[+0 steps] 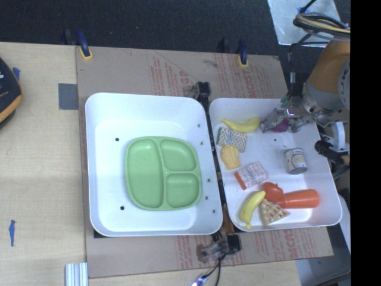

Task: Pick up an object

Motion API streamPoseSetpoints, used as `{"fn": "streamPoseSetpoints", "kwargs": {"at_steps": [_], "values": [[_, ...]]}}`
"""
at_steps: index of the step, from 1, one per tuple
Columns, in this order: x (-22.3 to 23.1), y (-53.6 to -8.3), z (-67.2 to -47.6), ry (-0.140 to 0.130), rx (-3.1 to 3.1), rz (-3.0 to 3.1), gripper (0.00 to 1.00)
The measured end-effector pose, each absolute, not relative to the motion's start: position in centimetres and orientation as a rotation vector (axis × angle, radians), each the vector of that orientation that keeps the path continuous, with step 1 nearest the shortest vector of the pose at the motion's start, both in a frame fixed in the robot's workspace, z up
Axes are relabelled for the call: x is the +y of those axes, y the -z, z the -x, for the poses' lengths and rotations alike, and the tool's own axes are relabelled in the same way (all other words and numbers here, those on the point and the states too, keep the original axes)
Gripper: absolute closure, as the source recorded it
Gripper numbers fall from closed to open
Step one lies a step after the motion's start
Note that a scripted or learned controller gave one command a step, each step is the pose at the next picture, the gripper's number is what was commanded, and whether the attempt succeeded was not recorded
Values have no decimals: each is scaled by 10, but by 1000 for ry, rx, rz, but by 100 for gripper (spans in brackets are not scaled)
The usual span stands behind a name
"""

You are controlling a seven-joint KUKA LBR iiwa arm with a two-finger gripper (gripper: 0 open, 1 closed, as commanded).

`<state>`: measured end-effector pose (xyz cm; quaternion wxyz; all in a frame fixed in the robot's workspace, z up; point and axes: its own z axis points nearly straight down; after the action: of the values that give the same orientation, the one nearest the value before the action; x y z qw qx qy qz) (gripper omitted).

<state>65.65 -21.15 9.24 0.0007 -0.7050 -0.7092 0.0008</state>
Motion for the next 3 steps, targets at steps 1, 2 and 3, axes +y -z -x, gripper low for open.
{"fn": "streamPoseSetpoints", "kwargs": {"at_steps": [1,2,3], "values": [[-197,-92,-656,-4,-2224,2213,0],[-212,-187,-657,-1,-2226,2218,0],[-211,-91,-656,-7,-2225,2211,0]]}}
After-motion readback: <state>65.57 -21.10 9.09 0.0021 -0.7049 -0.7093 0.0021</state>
